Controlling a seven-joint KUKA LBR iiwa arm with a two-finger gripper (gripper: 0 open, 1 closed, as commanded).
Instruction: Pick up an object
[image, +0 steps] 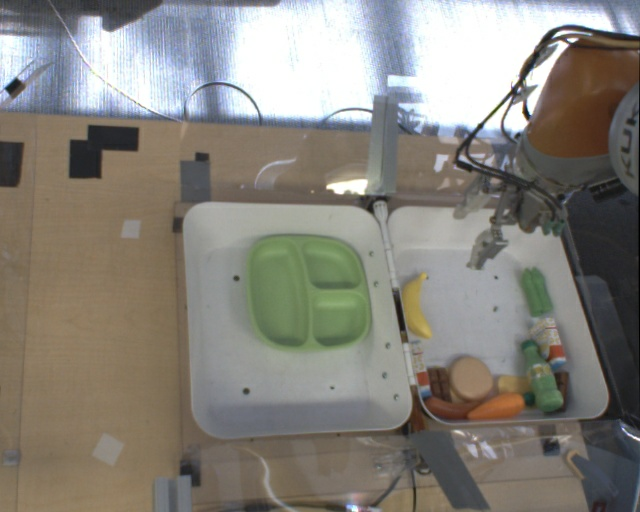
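My gripper (478, 232) hangs over the far part of the right bin (455, 235), open, with nothing between its fingers. Below it, several toy foods lie in that bin. A yellow banana (415, 307) rests by the left wall. A green pickle-like piece (536, 291) lies near the right wall, just right of the gripper. Along the near edge sit a brown round block (471, 379), an orange carrot (495, 407), a dark sausage (447, 407), a green bottle (543, 378) and a small white bottle (548, 340).
The left bin (220, 400) holds a green divided plate (307, 292). A grey post (382, 145) stands behind the divider between the bins. Cables loop from the arm's orange band (585, 90) toward the wrist.
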